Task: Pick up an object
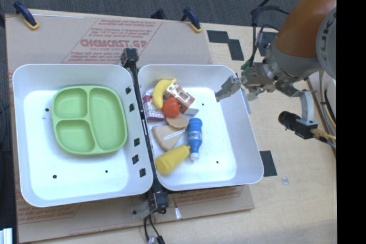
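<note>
You have two white bins side by side on the table (286, 191). The left bin (34, 180) holds a green divided plate (90, 119). The right bin (240, 151) holds a heap of toy food along its left side: a banana (163, 88) at the far end, a red tomato (171, 107) just near of it, a blue bottle (195, 135) lying toward the middle, and a yellow squeeze bottle (171, 159) at the near end, beside a tan wedge (166, 135). Your end effector (229, 88) hangs over the far right rim of the right bin, well apart from the heap. From this angle you cannot tell whether it is released or clenched; nothing shows in it.
</note>
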{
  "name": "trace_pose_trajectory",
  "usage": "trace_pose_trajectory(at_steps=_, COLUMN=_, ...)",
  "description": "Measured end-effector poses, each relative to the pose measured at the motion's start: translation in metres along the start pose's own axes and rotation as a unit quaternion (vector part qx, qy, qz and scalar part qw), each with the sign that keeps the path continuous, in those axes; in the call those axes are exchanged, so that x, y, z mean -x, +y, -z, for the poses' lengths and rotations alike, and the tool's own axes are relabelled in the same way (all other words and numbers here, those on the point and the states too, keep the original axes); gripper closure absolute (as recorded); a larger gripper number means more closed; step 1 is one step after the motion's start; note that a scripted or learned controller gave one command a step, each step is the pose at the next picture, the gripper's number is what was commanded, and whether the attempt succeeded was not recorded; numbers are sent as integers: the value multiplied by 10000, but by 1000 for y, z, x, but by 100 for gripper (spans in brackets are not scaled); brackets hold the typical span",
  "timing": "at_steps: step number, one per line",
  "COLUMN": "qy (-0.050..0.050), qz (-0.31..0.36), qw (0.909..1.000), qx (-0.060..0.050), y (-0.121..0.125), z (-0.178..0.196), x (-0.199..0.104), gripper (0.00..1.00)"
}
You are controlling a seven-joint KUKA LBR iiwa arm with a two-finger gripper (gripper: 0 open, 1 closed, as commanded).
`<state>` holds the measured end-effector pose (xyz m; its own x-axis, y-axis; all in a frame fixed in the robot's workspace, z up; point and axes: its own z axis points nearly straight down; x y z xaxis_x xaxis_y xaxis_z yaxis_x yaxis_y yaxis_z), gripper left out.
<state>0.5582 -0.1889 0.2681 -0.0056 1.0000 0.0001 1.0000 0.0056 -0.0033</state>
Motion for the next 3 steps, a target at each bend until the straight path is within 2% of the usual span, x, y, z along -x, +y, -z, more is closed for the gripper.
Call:
trace_pose_trajectory(at_steps=1, qy=9, qz=8, qw=10000, qx=-7, y=-82, z=-177, x=-18, gripper=0)
trace_pose_trajectory(at_steps=2, qy=8, qz=36, qw=10000, qx=-11, y=-81, z=-167, x=-18, gripper=100)
trace_pose_trajectory(at_steps=3, qy=5, qz=68, qw=10000, qx=-15, y=-80, z=-157, x=-18, gripper=100)
